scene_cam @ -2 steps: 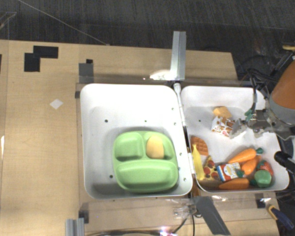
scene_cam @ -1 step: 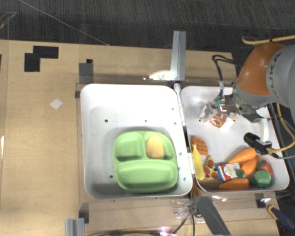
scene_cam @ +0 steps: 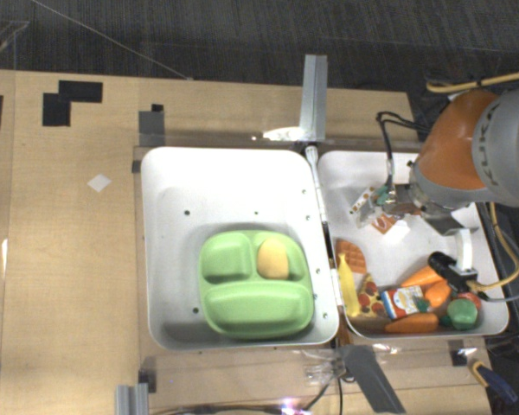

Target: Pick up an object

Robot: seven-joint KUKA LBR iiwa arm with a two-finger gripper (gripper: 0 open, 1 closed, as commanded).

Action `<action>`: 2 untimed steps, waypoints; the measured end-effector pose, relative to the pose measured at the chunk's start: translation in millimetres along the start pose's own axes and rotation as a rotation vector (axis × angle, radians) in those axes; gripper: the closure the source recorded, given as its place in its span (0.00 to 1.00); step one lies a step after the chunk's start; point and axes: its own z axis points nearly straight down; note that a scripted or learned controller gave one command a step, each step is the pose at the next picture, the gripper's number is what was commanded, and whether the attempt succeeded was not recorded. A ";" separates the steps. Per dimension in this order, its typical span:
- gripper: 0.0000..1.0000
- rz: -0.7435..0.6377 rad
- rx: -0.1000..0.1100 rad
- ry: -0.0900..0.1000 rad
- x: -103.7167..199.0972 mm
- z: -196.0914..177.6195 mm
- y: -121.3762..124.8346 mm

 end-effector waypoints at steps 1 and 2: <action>0.00 -0.042 0.021 0.004 2.4 4.6 53.9; 0.00 -0.075 0.005 0.004 3.0 1.1 8.9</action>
